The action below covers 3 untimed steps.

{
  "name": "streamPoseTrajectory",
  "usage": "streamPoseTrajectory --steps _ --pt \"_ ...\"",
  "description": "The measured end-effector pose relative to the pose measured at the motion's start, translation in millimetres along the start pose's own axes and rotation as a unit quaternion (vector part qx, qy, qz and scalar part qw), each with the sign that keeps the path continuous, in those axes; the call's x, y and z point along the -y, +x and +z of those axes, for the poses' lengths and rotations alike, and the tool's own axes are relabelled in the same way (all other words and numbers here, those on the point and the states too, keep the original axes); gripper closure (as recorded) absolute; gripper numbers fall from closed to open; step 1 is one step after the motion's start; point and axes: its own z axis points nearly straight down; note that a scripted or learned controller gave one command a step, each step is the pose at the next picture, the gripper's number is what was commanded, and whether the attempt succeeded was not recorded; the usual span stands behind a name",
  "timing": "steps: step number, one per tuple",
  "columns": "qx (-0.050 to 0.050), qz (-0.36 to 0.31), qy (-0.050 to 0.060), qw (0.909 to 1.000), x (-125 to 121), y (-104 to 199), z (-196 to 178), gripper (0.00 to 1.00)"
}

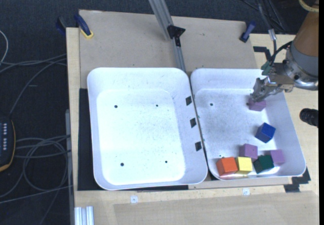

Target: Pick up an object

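A small purple block (256, 104) is seen in the right bin (223, 133), near that bin's far right corner, with bare bin floor around it. Other blocks (248, 163) are clustered along the bin's near edge, a blue cube (265, 132) apart from them. The left bin (136, 128) adjoins it on the wooden surface (131, 42). The claw (261, 92) is set directly above the purple block, seemingly touching it; its opening cannot be told.
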Motion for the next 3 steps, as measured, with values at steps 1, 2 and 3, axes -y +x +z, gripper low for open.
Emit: streamPoseTrajectory --steps 1,2,3 --pt "0.0 0.0 0.0 1.0 -14 56 -2 1.0" --pt "0.0 0.001 0.0 1.0 -22 102 0 1.0" --pt "-0.001 0.0 0.003 1.0 -28 163 15 1.0"
